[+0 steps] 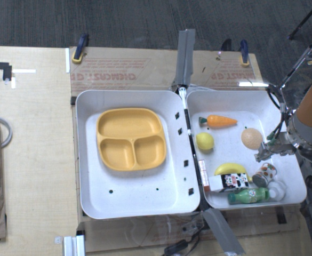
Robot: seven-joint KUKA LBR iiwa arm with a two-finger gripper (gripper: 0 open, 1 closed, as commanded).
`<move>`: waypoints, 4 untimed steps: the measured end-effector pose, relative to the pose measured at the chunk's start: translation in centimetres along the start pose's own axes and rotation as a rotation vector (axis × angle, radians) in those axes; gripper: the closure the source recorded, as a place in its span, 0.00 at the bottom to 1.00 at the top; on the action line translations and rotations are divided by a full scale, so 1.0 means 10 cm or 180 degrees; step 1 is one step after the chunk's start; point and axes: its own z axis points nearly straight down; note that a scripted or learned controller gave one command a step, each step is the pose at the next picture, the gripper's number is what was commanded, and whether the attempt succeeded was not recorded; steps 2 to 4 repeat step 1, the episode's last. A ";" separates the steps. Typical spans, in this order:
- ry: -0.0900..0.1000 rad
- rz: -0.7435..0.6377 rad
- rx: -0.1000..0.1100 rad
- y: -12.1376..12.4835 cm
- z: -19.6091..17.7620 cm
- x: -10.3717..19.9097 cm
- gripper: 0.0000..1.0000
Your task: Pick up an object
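Note:
The right bin (236, 108) holds an orange carrot (221, 121), a yellow lemon (205, 141), a beige egg-shaped ball (251, 138), a banana (230, 169), a small black-and-white carton (229, 182), a green bottle (248, 196) lying on its side and a small patterned cup (266, 173). My gripper (269, 151) hangs over the right side of this bin, just right of and below the beige ball and above the patterned cup. Nothing is seen hanging from it.
The left bin (92, 191) holds a yellow divided plate (130, 138). A grey divider (185, 63) runs up from between the bins. Cardboard (124, 71) lies behind them, held by blue and yellow clamps (80, 48). Cables (300, 63) hang at the right.

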 end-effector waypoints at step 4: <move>-0.0001 0.0923 0.0006 -0.21 -0.17 -0.52 1.00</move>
